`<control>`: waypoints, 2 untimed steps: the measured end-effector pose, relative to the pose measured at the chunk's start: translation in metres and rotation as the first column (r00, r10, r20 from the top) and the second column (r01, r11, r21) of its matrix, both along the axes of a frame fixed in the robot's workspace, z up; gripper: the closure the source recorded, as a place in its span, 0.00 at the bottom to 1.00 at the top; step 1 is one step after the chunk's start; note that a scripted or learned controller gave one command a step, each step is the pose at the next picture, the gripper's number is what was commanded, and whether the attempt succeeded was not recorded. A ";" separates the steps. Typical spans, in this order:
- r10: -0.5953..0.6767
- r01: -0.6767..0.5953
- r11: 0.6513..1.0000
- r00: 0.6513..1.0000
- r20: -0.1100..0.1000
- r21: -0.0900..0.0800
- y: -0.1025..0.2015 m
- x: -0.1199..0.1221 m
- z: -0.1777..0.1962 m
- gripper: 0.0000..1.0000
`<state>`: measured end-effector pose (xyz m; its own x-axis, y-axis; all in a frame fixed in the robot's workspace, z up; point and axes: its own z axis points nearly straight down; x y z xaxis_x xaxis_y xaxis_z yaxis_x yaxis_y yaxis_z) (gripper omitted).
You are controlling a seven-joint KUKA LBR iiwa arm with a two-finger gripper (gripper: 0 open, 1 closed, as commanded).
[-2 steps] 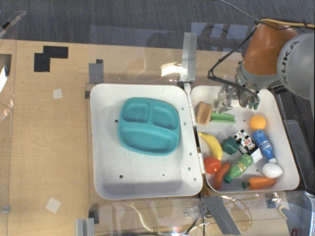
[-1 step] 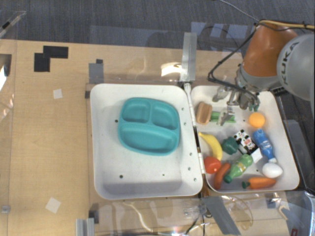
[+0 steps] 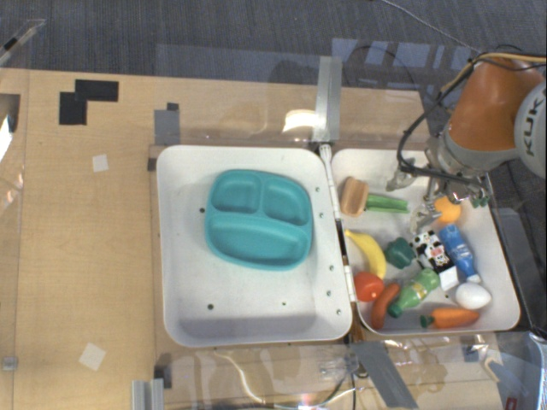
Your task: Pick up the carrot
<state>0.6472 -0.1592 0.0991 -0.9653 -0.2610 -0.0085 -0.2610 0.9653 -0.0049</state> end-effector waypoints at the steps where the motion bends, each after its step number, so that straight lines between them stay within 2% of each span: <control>1: 0.106 -0.106 0.994 0.994 0.000 0.000 -0.047 -0.028 -0.010 0.00; 2: -0.262 0.262 0.965 0.965 0.002 0.004 -0.045 -0.044 -0.011 0.00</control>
